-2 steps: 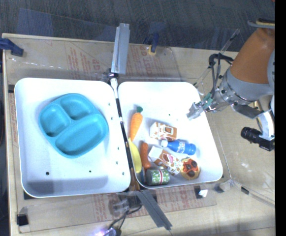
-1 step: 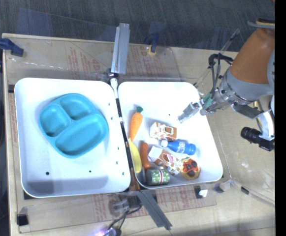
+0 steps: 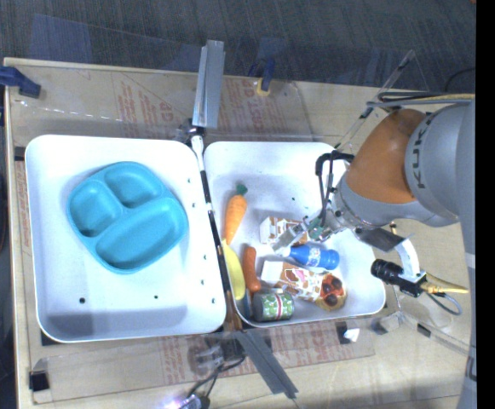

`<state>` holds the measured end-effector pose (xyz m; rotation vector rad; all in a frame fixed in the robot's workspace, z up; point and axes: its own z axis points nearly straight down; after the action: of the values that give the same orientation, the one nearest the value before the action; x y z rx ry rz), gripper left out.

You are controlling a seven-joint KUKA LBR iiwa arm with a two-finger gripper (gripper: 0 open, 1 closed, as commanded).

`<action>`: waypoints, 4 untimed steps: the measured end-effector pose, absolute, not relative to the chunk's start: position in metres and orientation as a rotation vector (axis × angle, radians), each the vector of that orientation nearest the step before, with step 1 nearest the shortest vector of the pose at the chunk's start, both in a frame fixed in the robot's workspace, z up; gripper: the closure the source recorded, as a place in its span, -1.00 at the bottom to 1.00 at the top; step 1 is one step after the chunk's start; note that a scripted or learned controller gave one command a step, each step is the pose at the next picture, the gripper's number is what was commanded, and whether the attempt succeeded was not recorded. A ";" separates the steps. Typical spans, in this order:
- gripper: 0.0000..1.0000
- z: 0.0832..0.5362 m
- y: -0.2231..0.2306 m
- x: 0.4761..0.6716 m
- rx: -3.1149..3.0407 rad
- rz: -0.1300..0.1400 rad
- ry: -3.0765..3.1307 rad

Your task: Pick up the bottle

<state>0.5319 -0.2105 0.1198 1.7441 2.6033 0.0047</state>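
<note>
Dark carpet surrounds the wooden table [image 3: 102,100]. From where I stand, the left bin [image 3: 51,296] holds a blue divided plate [image 3: 128,216]. Moving right, the right bin [image 3: 264,164] carries a carrot [image 3: 234,214], and the bottle [image 3: 313,256] lying on its side among packets. It looks light, smooth plastic, likely slippery; gripping across its middle seems best. The claw [image 3: 319,226] hovers just above it; I cannot tell its opening.

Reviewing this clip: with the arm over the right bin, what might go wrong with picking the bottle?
The bottle lies on its side, packed against a box and wrappers, so the fingers may catch a neighbour instead. Its rounded body could roll or slip out. The gripper sits at its cap end, risking an off-centre grasp.
</note>
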 end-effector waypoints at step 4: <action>1.00 0.121 -0.214 0.540 1.431 0.005 2.746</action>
<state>0.5396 -0.2145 0.1206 1.4312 2.7462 0.0053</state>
